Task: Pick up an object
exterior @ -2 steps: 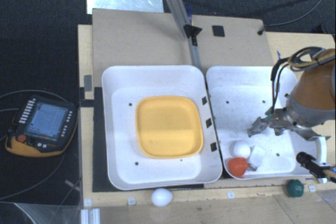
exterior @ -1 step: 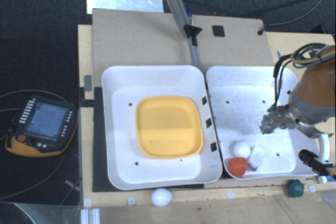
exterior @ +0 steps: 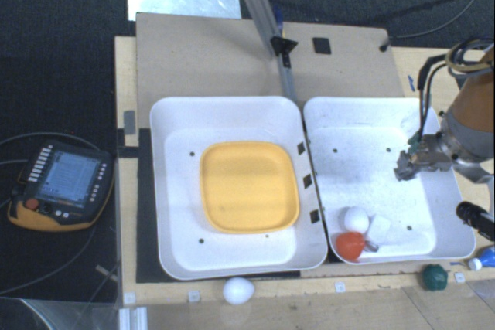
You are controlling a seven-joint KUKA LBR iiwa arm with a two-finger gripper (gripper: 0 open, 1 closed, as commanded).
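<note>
My grey arm with its orange band (exterior: pixel 473 108) came in from the right side of the bench, and my dark two-finger claw (exterior: pixel 407 168) hung over the right white plastic bin (exterior: pixel 363 131), close to its right wall and about midway along it. I could not tell how my claw stood, for it showed as a small dark lump against the white floor, and nothing could be made out between its tips. The things to pick up lay well apart from the claw, in the near left corner of that same bin: a small white ball (exterior: pixel 356 219), a round orange-red object (exterior: pixel 350 245) just in front of it against the near rim, and a pale white blocky piece (exterior: pixel 379 229) just beside both on their right, with a small grey bit at its lower edge that I could not identify. The left white plastic bin (exterior: pixel 174 189) touched the right one along their shared wall and carried a square yellow plastic plate (exterior: pixel 249 185) with rounded corners, flat in the middle of its floor. On the bench's near edge, outside the bins, sat a white egg-shaped object (exterior: pixel 238 290) below the left bin and a dark green ball (exterior: pixel 435 277) near the right bin's near right corner. A handheld control pendant with a lit screen (exterior: pixel 62 185) lay on the dark floor off the bench's left edge.
</note>
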